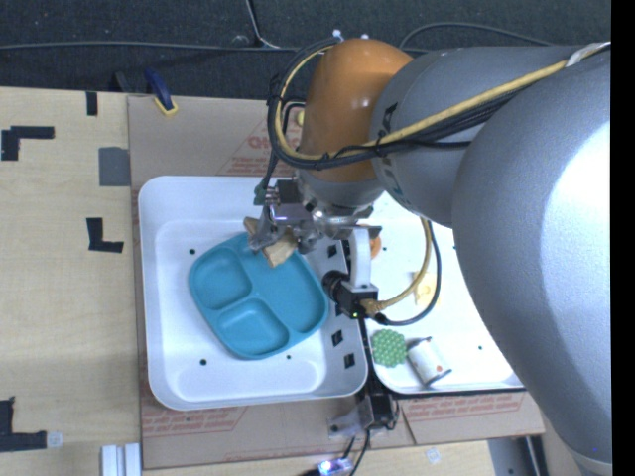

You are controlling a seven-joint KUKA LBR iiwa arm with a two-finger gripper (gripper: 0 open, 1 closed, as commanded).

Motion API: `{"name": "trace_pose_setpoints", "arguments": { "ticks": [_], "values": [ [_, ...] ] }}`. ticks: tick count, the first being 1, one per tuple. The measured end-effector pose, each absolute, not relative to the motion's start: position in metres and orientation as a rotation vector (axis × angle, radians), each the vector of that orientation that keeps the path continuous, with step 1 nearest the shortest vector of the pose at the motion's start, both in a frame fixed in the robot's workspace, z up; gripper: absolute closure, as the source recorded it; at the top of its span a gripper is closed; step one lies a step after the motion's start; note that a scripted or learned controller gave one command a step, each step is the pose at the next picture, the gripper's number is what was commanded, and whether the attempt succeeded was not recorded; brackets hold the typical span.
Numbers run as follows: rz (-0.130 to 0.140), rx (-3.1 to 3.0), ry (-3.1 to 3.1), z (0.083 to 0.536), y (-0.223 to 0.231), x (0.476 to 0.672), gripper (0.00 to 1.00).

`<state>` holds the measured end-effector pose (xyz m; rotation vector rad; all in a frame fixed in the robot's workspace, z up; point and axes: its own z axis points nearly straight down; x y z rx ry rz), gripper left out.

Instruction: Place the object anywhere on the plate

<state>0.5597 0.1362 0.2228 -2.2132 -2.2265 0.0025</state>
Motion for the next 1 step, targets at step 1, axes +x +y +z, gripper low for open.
{"name": "trace_pose_setpoints", "arguments": {
  "ticks": [1],
  "values": [
    [0.004,-2.217,-2.224,0.2228,0.1339,0.5601,0.0]
  ]
}}
